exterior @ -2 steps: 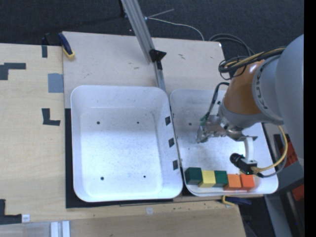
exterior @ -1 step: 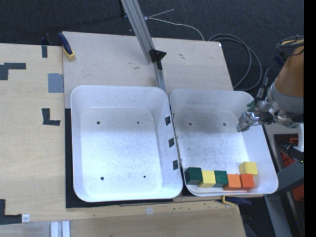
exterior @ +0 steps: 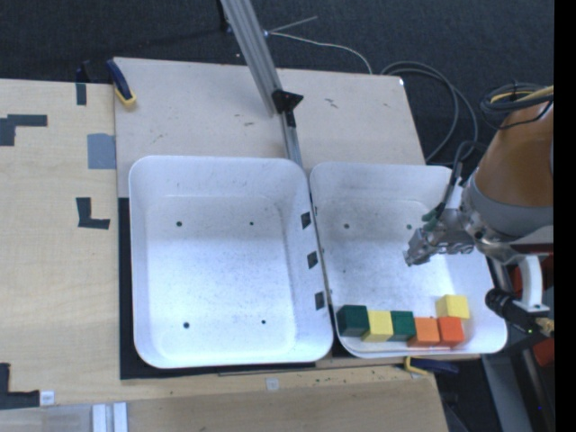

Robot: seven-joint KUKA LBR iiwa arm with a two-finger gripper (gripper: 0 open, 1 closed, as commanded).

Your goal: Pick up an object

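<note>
Several small blocks lie in a row along the near wall of the right bin [exterior: 378, 180]: a dark green block [exterior: 353, 319], a yellow block [exterior: 380, 324], a green block [exterior: 401, 324], an orange block [exterior: 427, 331], a red-orange block [exterior: 450, 330] and a second yellow block [exterior: 454, 307] just behind it. My gripper [exterior: 419, 252] hangs over the right half of that bin, above and behind the blocks, apart from them. Nothing shows between its fingers.
The left bin [exterior: 144, 241] sits beside the right one. A slanted metal rail [exterior: 256, 48] runs from the top down to the bins' shared edge. Cables [exterior: 441, 84] loop behind the right bin. The arm's orange band [exterior: 522, 165] fills the right side.
</note>
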